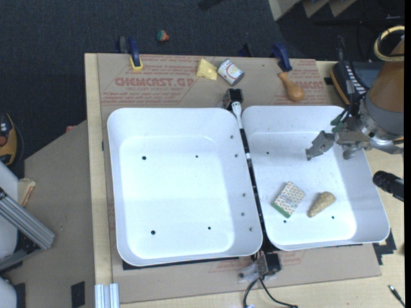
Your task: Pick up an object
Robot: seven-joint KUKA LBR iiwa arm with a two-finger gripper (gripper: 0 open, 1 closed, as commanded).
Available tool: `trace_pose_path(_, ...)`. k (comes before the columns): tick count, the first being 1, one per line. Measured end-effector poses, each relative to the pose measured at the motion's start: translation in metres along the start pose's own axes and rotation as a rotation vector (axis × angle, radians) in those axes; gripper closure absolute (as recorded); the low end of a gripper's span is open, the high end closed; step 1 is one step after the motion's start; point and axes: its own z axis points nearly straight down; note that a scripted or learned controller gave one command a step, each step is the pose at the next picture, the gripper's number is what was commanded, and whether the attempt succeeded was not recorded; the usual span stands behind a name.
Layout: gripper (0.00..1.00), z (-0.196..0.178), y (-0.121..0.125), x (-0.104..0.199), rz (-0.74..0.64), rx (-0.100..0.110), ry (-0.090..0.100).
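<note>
Two objects lie in the right bin (302, 239): a small flat packet with a green edge and a dotted pattern (288, 199), and a tan, bread-like lump (321, 203) just right of it. My gripper (330, 151) hangs over the upper right part of this bin, above and slightly right of both objects and well apart from them. Its fingers are spread open with nothing between them. The grey arm with its orange band (388, 92) comes in from the right edge.
The left bin (128, 236) sits beside the right one. On the board behind the bins lie a yellow wedge (207, 70), a small box (230, 72) and an orange-brown pear-shaped object (292, 88). Blue clamps (134, 51) hold the board's far edge.
</note>
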Motion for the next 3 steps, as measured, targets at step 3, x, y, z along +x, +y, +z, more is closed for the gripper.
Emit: trace_pose_path(3,0.0,-0.32,0.028,0.088,-0.005,-0.016,-0.002)
